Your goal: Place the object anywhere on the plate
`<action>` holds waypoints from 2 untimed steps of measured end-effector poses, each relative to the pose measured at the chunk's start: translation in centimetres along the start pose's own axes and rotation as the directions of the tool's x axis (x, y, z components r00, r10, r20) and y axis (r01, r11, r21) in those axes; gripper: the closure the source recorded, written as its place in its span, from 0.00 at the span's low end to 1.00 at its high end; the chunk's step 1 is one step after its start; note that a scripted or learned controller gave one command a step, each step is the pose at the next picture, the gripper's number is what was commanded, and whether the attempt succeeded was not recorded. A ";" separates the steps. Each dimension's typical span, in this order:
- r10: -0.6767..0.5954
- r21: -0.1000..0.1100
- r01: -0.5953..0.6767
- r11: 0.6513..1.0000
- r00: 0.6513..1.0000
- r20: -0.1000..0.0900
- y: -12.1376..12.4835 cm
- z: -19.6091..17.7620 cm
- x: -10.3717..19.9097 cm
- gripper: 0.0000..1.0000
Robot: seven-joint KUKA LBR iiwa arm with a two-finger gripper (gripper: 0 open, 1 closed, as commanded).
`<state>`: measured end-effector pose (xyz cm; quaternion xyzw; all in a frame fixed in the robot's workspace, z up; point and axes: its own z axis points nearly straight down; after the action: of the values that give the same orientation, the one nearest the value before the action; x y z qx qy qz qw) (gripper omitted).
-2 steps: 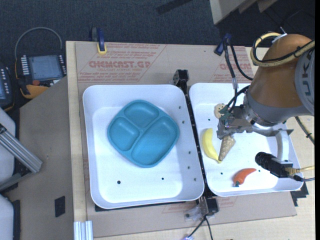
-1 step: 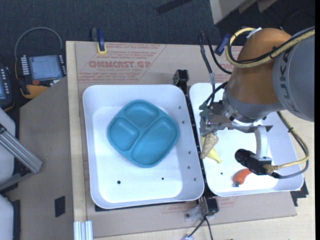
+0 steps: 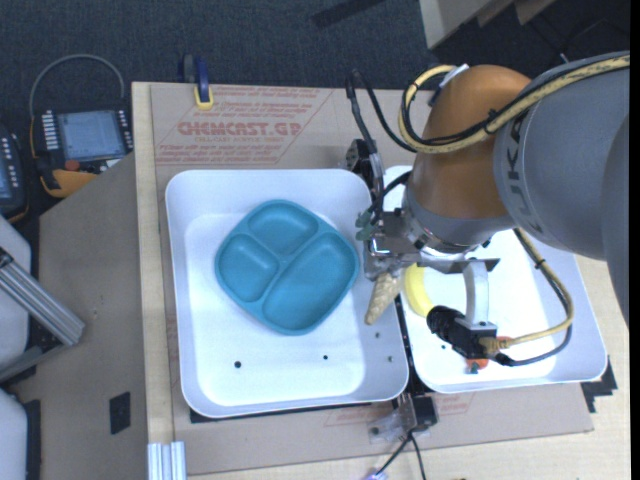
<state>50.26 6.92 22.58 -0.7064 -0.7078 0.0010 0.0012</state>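
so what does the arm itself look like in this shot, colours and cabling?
Thick grey arm with a rounded orange band above the wrist. Yellow and black cables loop beside the band; another yellow cable runs below to a small black fitting. The hand is dark metal.

— What sits on the cardboard-topped bench [image 3: 150, 268]?
— 2 shallow white bins side by side: the left bin [image 3: 200, 368] and the right bin [image 3: 560, 363], their inner rims touching.
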 end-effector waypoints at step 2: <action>-0.001 -0.004 0.001 1.000 1.000 0.000 -0.6 0.4 10.1 1.00</action>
<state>49.67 17.02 22.14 -0.7060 -0.7082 -0.0003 0.0000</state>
